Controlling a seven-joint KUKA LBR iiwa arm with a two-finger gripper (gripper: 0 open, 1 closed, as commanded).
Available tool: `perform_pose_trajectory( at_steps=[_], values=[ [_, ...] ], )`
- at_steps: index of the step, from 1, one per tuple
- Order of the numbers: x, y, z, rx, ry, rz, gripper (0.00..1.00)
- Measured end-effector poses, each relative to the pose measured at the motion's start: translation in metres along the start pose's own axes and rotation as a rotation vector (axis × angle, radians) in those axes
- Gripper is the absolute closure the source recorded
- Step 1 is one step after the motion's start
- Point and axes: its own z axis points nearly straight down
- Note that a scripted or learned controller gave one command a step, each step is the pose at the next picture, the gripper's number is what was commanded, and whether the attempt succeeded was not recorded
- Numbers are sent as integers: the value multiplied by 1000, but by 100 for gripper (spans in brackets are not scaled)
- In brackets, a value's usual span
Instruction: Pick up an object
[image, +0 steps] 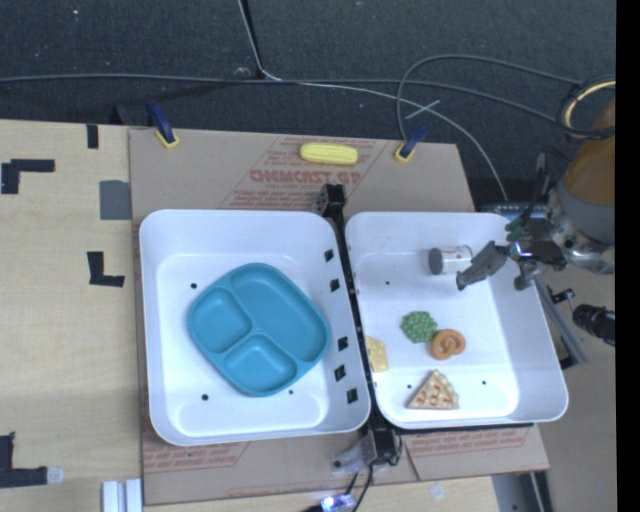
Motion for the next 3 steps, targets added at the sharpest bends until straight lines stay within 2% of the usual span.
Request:
perform_pose_trajectory(
  at_steps=[1, 2, 3],
  values=[
    [0, 2, -7, -12, -2, -4, 0],
    [3, 0, 37, -9, -2, -3, 0],
    [-5, -3, 96, -8, -2, -2, 0]
  ],
)
